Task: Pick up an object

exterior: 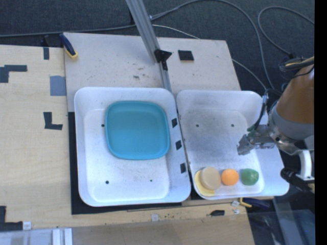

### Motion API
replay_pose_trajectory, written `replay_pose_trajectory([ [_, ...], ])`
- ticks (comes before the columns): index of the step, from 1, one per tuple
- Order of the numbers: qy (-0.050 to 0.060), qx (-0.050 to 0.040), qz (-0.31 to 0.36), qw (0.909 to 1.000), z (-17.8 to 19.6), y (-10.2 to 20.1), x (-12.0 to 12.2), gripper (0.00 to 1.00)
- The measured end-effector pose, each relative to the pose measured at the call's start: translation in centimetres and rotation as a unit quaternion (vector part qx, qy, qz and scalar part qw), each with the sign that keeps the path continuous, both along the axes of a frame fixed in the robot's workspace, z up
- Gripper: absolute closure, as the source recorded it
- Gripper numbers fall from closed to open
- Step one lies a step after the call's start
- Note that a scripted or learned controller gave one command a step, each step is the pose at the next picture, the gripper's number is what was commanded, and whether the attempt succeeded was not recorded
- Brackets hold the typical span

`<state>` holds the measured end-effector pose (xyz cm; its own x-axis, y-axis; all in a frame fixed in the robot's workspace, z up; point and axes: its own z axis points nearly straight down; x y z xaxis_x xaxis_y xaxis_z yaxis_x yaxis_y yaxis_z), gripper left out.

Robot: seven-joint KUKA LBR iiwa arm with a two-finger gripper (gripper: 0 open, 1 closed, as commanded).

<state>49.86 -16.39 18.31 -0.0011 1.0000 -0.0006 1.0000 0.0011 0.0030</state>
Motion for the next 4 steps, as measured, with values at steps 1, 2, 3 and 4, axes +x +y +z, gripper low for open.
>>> replay_pose_trajectory([
  [1,0.000,0.0000,0.000,1.0000,4.5,-0.5,0.7,1.00],
  [2,0.001,0.0001,0.000,1.0000,7.1,-0.5,0.7,1.00],
  [3,0.002,0.0010,0.002,1.0000,7.2,5.5,2.2,1.00],
  [4,0.002,0.0009,0.002,1.0000,7.2,11.4,3.2,1.00],
])
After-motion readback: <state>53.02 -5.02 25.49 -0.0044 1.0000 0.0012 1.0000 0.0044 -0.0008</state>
